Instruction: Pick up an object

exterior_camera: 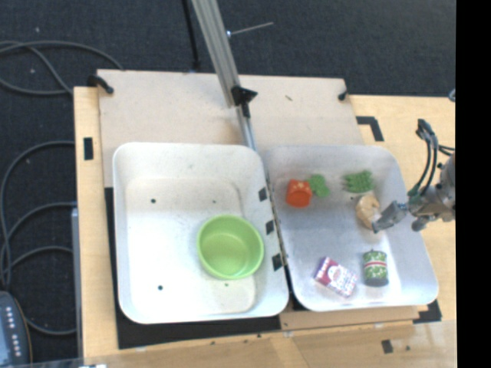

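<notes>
Here, in the camera view, the gripper [400, 216] sits at the right bin's [337, 167] right edge, just beside the tan object [367, 207]; whether its fingers are open or closed I cannot tell. A good grasp probably means centring over it, clear of the green can [375, 267].

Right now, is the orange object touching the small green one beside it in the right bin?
Touching, it seems. The camera view shows the orange object pressed against the small green object with no white bin floor between them.
</notes>
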Robot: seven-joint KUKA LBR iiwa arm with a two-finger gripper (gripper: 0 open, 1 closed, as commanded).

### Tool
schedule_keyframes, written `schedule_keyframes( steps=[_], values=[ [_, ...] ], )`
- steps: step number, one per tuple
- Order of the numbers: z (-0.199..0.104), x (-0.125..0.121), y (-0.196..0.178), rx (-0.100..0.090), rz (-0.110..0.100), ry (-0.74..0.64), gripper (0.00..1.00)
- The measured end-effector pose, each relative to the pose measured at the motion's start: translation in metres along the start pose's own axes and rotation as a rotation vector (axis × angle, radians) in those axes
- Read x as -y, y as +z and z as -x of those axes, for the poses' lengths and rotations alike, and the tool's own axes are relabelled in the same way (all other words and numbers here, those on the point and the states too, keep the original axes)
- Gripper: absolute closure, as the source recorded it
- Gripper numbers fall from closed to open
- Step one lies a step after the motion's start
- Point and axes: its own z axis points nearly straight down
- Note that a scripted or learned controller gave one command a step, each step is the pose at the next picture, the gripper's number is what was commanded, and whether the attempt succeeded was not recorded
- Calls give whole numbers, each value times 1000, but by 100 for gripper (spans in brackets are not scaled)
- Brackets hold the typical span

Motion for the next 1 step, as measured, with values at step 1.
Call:
schedule_keyframes(
  steps=[1],
  values=[
    [0, 0, 0, 0, 0, 1, 0]
  ],
)
